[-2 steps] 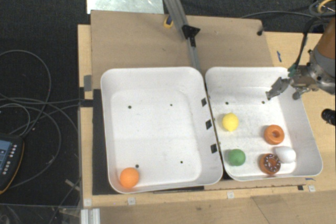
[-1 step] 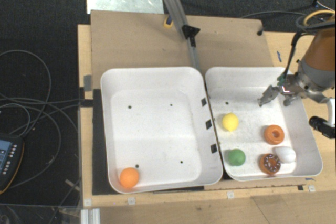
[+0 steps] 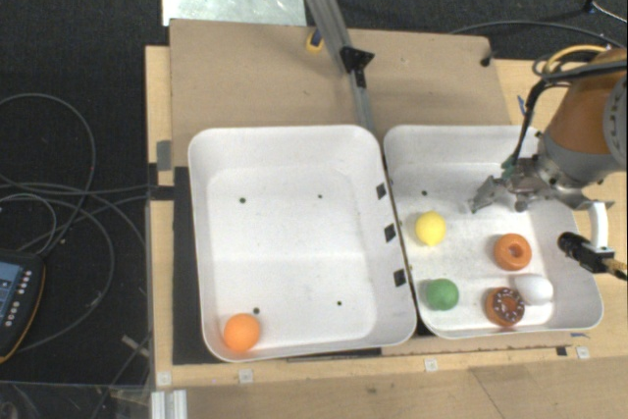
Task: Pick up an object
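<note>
- Gripper [image 3: 502,195] sits over the upper middle of the right bin [image 3: 461,144], fingers splayed wide apart; nothing between them.
- It's up-left of the orange doughnut [image 3: 512,251] and up-right of the yellow ball [image 3: 430,229]; apart from both, not centred over either.
- Arm [image 3: 587,128] comes in from the right edge, orange band above the wrist visible.
- Progress: I'd call it pre-grasp. No object lifted, no contact visible. Left to do: pick a target, line up, descend, close, lift.
- Candidates in the right bin, all lying on the floor:
  - yellow ball, left of centre, on its own, round and smooth
  - orange doughnut, right of centre, ring with a hole
  - green ball [image 3: 441,293], lower left corner area, near the bin wall
  - brown doughnut [image 3: 504,306], lower edge, dark with speckles
  - white object [image 3: 535,288], just beside the brown doughnut, maybe touching; hard to read against the bin
- Left bin [image 3: 285,144]: one orange ball [image 3: 240,332] in the lower left corner, well apart from the gripper.
- Nearest targets look like the yellow ball and the orange doughnut.
</note>
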Tool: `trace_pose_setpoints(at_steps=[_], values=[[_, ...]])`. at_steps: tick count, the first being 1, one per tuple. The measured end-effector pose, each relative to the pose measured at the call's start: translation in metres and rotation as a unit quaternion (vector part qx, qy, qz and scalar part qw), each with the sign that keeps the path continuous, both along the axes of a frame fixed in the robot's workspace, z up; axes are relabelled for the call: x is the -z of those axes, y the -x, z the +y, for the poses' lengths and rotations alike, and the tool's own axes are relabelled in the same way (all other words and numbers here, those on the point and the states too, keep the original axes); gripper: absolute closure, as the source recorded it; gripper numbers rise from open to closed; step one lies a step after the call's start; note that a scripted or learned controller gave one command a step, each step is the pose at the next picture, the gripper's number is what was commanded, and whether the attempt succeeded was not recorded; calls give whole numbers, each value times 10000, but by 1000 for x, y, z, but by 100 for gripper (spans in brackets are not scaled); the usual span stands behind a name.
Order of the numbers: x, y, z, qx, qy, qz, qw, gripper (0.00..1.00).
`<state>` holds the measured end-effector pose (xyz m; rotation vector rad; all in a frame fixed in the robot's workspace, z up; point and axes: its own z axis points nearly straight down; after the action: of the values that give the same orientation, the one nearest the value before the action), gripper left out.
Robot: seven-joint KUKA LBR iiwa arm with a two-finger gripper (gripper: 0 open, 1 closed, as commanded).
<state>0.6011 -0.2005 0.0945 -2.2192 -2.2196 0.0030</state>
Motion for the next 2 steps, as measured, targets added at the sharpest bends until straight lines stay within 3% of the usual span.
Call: trace_pose_setpoints(at_steps=[1, 2], values=[[-15, -2, -1, 0, 10, -40, 10000, 100], [-59, -2, -2, -3, 13, -49, 10000, 100]])
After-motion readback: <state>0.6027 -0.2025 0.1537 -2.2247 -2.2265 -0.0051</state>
